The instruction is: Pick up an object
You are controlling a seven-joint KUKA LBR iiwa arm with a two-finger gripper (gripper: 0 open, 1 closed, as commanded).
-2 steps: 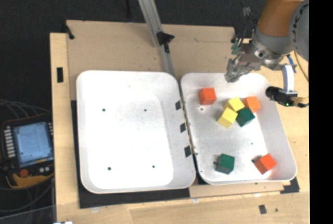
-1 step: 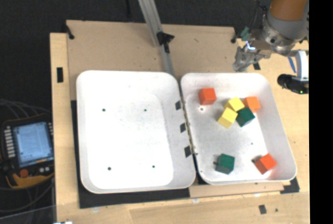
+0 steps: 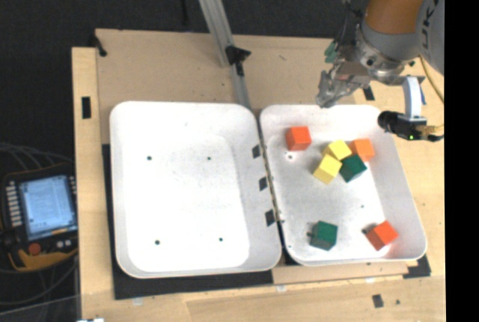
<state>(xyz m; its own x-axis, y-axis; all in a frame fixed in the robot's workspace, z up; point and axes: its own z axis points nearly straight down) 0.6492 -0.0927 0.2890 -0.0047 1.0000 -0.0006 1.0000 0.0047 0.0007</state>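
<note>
Tool (image 3: pixel 329 97) poised above the far rim of the right bin (image 3: pixel 408 197), aperture not discernible, nothing visibly held; orange (image 3: pixel 299 138), yellow (image 3: pixel 327 168) and green cubes (image 3: pixel 323 235) all lie in that bin, so the pick is judged not yet begun.

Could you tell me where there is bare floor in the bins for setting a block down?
The left bin offers bare floor wall to wall. In the right bin, the strip between the green block and the yellow blocks is free; its upper middle is crowded.
</note>
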